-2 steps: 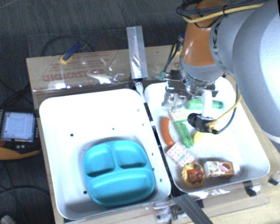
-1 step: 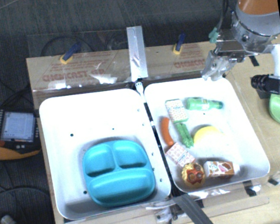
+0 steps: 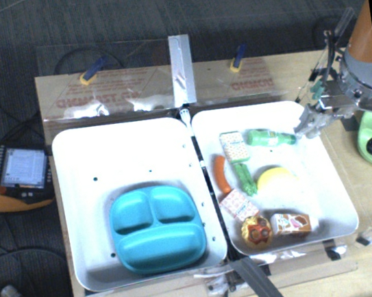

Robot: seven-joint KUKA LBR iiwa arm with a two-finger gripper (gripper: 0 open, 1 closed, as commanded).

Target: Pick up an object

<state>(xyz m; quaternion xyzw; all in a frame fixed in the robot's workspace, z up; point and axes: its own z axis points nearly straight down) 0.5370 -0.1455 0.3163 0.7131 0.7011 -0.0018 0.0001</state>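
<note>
I see the gripper (image 3: 307, 127) over the right bin's (image 3: 344, 207) upper right corner, just beside the green bottle (image 3: 268, 138); I cannot tell its state. Blue tray (image 3: 158, 228) occupies the left bin (image 3: 82, 194).

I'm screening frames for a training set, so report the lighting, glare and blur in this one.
Camera view: lighting is bright and even over both bins, and the right bin's floor looks washed out near the yellow object. The plastic sheet behind the bins shows glare and wrinkle reflections. The blue tray is fairly sharp with a soft shadow, while the tool and small items look slightly soft.
</note>
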